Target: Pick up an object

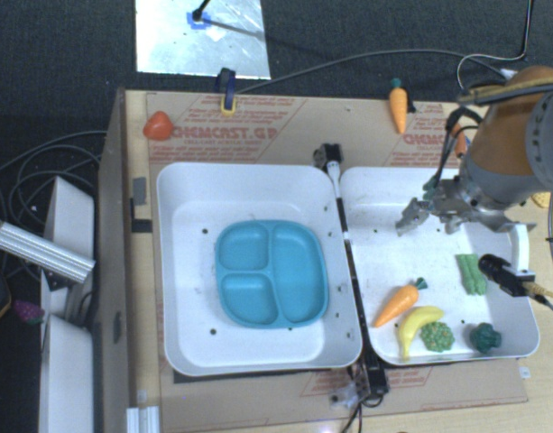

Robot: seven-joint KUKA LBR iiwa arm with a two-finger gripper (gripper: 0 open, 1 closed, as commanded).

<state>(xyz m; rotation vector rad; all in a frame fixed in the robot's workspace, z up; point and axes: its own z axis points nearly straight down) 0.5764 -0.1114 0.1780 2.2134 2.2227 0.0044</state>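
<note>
While the gripper hangs spread and empty over the right bin, a carrot lies near that bin's front edge; the cardboard-topped bench stands on dark carpet.

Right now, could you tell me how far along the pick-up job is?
Nothing looks picked yet. The two-finger gripper hangs over bare floor in the right white bin, carrying nothing. The orange toy carrot, yellow banana, light green broccoli floret and green pod all lie in that bin. The approach, grasp and lift remain.
</note>
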